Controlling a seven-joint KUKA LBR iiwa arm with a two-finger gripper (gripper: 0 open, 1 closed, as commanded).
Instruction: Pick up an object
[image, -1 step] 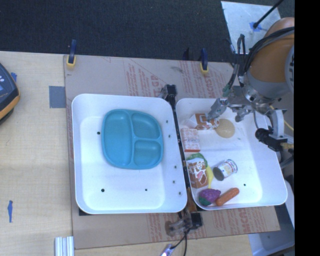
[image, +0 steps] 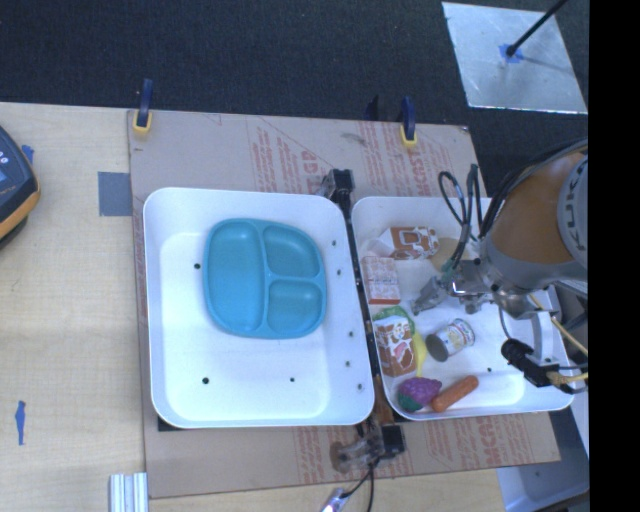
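**Arm over the right bin**

Cardboard covers my bench under two white bins. From the overhead camera, the left bin (image: 170, 390) holds a blue divided plate (image: 265, 277). My gripper (image: 436, 293) hangs over the right bin (image: 500, 400); whether it grips anything I cannot tell. Just beside it lie a small can (image: 452, 338), a carrot (image: 455, 392) and purple grapes (image: 419, 392).

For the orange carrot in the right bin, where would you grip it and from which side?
Grip the carrot at mid-length from above, fingers closing across its narrow width. It lies flat and slanted, near the bin's front wall, with the purple piece at its lower-left end, so the middle looks most open.
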